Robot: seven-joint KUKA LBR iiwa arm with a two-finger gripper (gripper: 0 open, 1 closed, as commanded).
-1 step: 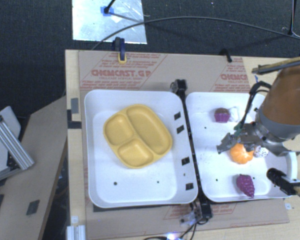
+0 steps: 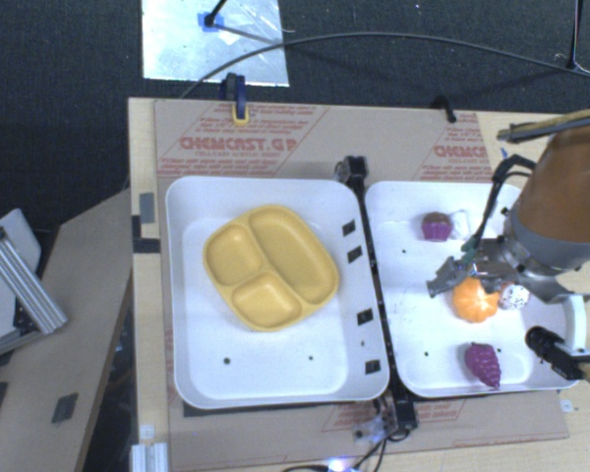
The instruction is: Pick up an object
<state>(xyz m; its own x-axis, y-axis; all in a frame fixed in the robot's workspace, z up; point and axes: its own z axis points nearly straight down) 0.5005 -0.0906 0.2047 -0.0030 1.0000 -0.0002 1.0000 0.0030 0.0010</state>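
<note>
Cardboard (image 2: 275,141) is laid under both bins; a yellow tray (image 2: 270,266) is held in the left bin (image 2: 192,293), fruit in the right bin (image 2: 413,362); at 3 o'clock, the gripper (image 2: 467,278) grasp cannot be told.

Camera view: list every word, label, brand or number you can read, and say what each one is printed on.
"CHEMCAST GP", in red print on the brown paper-covered sheet under the two white bins, behind the left bin.
The same red print repeats behind the right bin, set at a slant and partly cut off; only "CHEMC" reads there.
Smaller red lines beneath each logo are too small to read.
Nothing readable elsewhere.
</note>
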